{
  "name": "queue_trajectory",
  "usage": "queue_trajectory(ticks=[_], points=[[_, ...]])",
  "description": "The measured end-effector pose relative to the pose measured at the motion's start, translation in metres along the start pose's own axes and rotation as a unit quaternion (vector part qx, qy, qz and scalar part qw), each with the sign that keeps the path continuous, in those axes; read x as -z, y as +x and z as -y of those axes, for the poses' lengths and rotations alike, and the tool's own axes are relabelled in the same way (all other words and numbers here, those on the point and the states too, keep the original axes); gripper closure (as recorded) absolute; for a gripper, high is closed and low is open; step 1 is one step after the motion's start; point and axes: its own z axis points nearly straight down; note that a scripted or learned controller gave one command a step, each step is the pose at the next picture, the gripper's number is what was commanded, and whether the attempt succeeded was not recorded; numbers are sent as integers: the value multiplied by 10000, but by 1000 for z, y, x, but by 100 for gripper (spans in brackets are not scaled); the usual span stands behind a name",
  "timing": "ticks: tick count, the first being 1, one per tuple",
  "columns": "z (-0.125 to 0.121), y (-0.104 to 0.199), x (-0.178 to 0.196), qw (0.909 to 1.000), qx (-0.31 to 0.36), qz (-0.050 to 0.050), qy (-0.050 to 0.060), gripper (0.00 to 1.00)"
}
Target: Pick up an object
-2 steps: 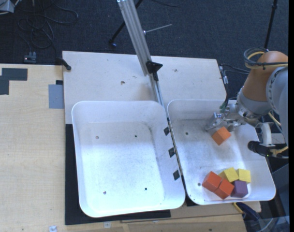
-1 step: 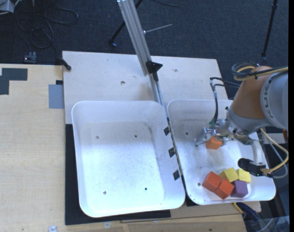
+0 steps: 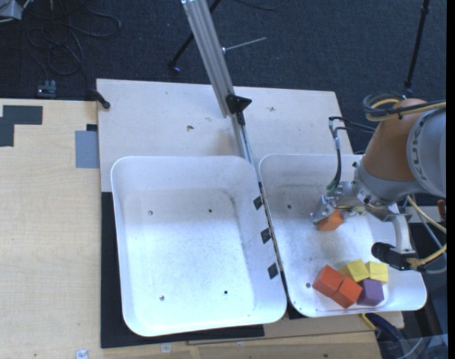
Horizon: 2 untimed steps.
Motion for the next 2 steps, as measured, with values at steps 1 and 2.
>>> queue_trajectory(ticks=[1,2], points=[[47,129,92,10000,58,-13,-5,100],[68,198,88,10000,56,-10,29,100]])
